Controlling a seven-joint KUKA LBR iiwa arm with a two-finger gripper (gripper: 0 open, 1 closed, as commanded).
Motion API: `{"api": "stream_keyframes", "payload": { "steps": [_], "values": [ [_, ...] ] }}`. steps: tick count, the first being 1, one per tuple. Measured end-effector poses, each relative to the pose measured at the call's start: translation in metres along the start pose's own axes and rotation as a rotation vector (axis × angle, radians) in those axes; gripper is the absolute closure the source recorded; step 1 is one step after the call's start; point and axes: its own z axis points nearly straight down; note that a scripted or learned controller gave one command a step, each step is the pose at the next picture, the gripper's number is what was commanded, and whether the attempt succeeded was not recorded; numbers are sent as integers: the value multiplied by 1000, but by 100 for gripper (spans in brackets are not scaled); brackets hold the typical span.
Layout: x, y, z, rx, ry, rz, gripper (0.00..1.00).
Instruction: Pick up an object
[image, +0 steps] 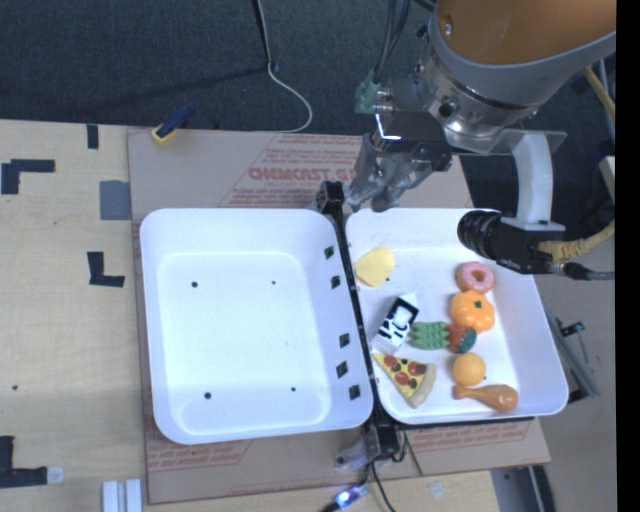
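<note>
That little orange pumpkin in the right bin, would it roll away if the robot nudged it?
Probably a bit: the pumpkin looks round and smooth, so it may roll or slip. The donut and green toy crowd it closely, likely stopping it soon. It looks like light plastic.

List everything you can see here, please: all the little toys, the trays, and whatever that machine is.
left bin: one, white, left half of the bench
right bin: one, white, right half, holding all the toys
yellow piece: one, pale yellow, right bin's upper left
doughnut: one, pink, right side of the right bin
pumpkin: one, orange, just below the doughnut
black-and-white block: one, middle of the right bin
green toy: one, green, beside the block
pizza slice: one, yellow with red spots, bin's lower left
drumstick: one, brown, bin's lower right
clip: one, blue and yellow, on the cardboard, upper left
hand: one, grey, above the right bin's upper left corner
</note>
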Motion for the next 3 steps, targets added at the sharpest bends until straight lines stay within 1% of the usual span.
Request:
{"api": "stream_keyframes", "payload": {
  "steps": [1,3],
  "values": [
    [-49,0,0,0,0,1,100],
    [-73,0,0,0,1,-3,100]
  ]
}}
